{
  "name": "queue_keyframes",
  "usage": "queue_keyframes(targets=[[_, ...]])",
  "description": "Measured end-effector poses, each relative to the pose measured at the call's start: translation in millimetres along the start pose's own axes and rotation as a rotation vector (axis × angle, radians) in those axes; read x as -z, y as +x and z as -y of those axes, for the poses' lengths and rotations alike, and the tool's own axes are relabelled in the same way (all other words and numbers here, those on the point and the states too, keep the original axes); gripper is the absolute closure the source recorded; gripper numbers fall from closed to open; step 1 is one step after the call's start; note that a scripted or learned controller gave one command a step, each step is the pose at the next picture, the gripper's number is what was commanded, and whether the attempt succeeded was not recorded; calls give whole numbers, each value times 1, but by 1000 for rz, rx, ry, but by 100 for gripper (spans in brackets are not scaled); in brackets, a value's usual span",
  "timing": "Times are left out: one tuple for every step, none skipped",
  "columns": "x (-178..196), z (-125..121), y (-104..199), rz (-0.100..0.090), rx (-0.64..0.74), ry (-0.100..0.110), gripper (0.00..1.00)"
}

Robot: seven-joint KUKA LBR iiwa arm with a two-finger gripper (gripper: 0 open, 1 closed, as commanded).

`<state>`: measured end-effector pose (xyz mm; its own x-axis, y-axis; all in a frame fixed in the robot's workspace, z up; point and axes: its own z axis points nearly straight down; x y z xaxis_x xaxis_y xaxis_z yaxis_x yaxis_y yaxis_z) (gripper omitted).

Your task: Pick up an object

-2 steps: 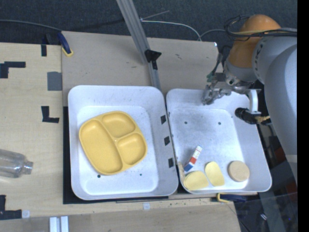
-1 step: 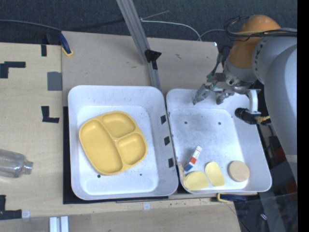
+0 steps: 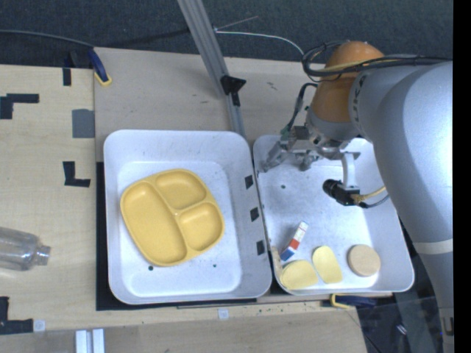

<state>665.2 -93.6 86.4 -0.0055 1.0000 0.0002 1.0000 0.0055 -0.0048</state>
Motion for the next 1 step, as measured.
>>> queue_keyframes(targets=[[12,-1,-2,-2,-3,-2,100]])
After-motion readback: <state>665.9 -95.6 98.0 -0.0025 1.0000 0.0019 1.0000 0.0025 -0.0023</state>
